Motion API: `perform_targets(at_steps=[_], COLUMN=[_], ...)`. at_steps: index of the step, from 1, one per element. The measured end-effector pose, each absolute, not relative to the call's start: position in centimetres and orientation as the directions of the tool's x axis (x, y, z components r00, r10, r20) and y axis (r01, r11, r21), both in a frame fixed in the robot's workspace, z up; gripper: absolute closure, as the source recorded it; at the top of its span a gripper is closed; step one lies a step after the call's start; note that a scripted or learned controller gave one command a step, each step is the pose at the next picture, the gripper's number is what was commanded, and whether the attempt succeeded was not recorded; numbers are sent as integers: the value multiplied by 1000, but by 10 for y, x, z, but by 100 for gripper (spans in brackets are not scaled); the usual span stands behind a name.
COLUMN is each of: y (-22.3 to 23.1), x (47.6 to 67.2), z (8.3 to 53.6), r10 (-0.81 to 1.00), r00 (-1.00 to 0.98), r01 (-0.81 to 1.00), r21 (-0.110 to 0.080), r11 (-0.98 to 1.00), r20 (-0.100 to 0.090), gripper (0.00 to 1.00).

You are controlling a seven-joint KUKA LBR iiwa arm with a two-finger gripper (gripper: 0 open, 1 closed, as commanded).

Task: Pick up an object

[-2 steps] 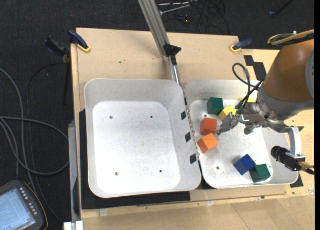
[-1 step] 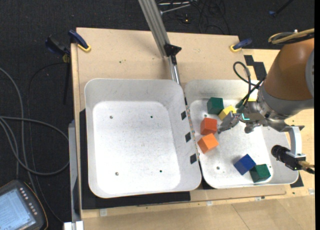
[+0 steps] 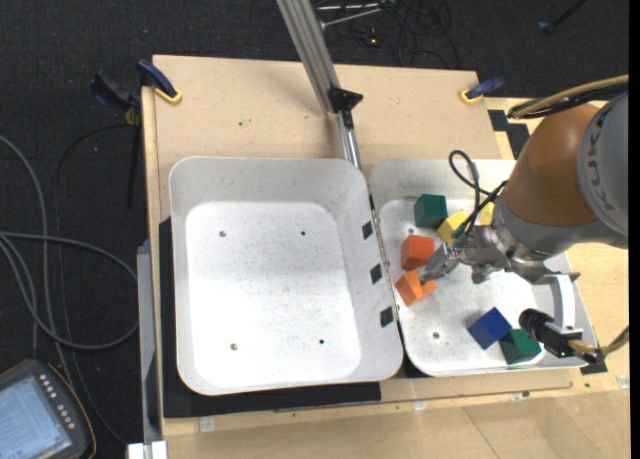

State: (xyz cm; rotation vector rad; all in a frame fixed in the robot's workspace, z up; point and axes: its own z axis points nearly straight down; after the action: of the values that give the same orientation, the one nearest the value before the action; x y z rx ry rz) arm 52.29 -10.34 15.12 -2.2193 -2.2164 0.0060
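Right now the gripper [image 3: 440,265] sits low in the right white plastic bin [image 3: 420,362], between two orange blocks [image 3: 417,250] [image 3: 414,287]; whether it's clenched or released you cannot tell. Pick one block, centre over it, avoid nudging the green cube [image 3: 431,210] behind.

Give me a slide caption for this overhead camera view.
KUKA arm's gripper reaches among orange blocks in the right bin, beside green, yellow and blue blocks.
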Motion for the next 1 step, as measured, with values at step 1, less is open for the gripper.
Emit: perform_targets(at_steps=[1], y=[-103], x=[528], z=[121], r10=[1000], r00=[-3], r01=[1000], r21=[13], r11=[3], r20=[1], gripper=[0])
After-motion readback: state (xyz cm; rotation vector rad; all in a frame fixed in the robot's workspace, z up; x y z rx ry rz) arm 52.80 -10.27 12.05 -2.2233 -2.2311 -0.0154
